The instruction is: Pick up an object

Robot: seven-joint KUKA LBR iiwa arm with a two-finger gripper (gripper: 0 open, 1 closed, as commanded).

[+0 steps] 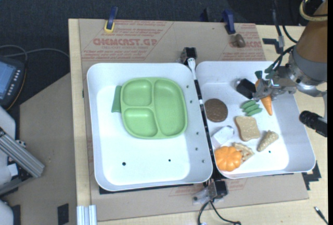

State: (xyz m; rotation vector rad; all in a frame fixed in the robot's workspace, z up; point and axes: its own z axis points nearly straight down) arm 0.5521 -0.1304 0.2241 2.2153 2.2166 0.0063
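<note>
Over the right bin (297, 141), near its far right part, the gripper (265, 87) sits at the end of the grey arm. How far it is open cannot be told from this angle, and no grasp can be confirmed.

1. Immediately below the gripper in the view: an orange carrot (268, 105), its thick end up against the gripper and its tip pointing to the near edge. Whether it is gripped or merely lies under the tool cannot be determined.
2. Just left of the carrot: a green pea pod (252, 108), lying on the bin floor.
3. Further down from the gripper: a slice of bread (247, 128), and to its right a tan cone-shaped piece (268, 141).
4. Left of the gripper, near the bin's left wall: a round brown disc (215, 109).
5. Down and left, well apart from the gripper: a small white item (224, 134), then an orange pumpkin (229, 158) at the near left corner, with a pale tan scrap (243, 150) touching it.
6. Farthest from the gripper: the left bin (104, 130), holding a green divided plate (154, 107).
</note>
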